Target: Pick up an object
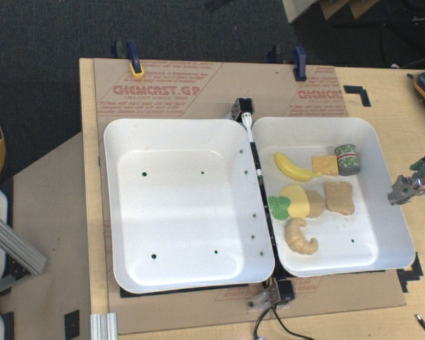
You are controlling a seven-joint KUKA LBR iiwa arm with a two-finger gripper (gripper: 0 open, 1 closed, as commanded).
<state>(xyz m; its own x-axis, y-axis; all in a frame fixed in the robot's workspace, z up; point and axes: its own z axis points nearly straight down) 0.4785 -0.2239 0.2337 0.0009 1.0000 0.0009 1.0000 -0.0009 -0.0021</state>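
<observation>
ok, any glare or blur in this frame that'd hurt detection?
Camera view: even lighting and soft shadows; the left bin is bright white but not blown out. Banana and croissant are fairly sharp. The pincer at the right edge is small and blurry.

Place looked like robotics lab or test cell. Worktop point(198, 83) was board still in printed protective paper, held by blue clamps point(298, 64). Two white bins point(120, 190) sat side by side on it. Cables point(269, 317) trailed off front edge. Dark carpet point(92, 13) lay around; aluminium rail point(14, 243) stood at left.
</observation>
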